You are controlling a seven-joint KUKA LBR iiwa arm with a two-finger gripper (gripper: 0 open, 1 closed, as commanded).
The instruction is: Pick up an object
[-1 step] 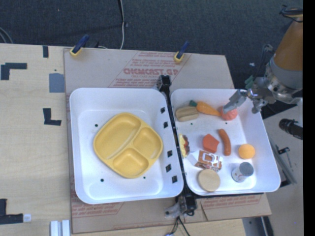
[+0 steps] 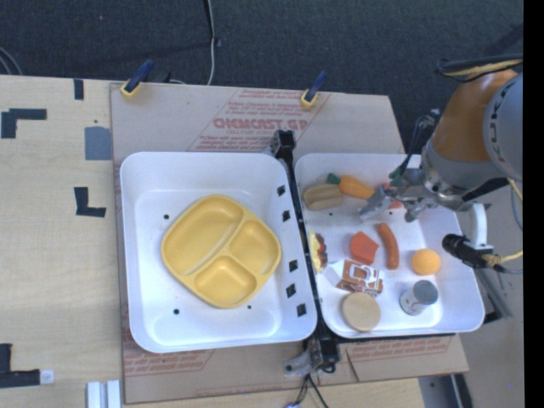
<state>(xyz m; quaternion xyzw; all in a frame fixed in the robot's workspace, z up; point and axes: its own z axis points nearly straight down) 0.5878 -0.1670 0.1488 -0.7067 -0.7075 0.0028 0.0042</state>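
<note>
We see first the bench (image 2: 51, 228), a light wooden surface with a cardboard sheet (image 2: 246, 117) on it, fixed at its far edge by two clamps. On the cardboard stand two white bins side by side. The left bin (image 2: 140, 185) holds a yellow divided plate (image 2: 221, 249) with three compartments, lying a little turned in the middle of the bin. The right bin (image 2: 463, 313) holds many small food toys.

The arm (image 2: 476, 134) reaches in from the right side, and its gripper (image 2: 387, 201) hangs over the far part of the right bin. We cannot tell if it is spread or pressed together, and we see no object in it.

Near the gripper lie a bread roll (image 2: 323, 196) and, touching it, a carrot (image 2: 353, 187). A sausage (image 2: 388, 245) lies just below the gripper, beside a red block (image 2: 364, 246). An orange ball (image 2: 426, 262) is to the right of the sausage. Lower there are a round cookie (image 2: 361, 311), a small printed packet (image 2: 361, 274) and a grey metal can (image 2: 418, 296). One more small item (image 2: 319, 251) lies against the wall between the bins; we cannot identify it.
</note>
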